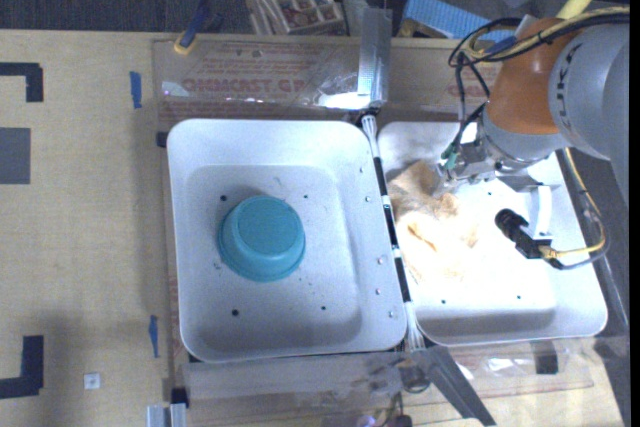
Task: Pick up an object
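The tool (452, 167) is hanging low over the right bin (580, 315), at its upper left part, just beside a pale tan crumpled object (425, 195); whether it is grasping anything I cannot tell. A teal bowl (262, 237) is sitting upside down in the left bin (200, 165) on the worktop (80, 245).

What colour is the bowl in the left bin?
Teal blue bowl, seen in the camera view.
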{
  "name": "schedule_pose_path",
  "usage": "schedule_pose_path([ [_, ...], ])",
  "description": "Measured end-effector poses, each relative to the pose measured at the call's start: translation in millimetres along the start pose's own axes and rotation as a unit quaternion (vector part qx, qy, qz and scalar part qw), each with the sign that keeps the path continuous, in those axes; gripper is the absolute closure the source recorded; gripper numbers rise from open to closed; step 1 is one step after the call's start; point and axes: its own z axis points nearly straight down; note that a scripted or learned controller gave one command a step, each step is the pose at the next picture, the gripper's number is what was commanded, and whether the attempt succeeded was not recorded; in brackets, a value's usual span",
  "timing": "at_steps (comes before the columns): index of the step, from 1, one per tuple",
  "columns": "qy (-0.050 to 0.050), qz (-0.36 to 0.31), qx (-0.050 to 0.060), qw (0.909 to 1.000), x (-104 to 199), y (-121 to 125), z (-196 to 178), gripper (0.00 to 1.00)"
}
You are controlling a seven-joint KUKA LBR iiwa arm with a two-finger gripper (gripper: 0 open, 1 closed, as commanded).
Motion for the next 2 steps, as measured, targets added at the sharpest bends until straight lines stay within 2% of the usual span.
schedule_pose_path([
  [1, -0.001, 0.002, -0.002, 1.0, -2.0, 0.6, -10.7, 1.0],
  [2, -0.001, 0.002, -0.002, 1.0, -2.0, 0.6, -10.7, 0.0],
])
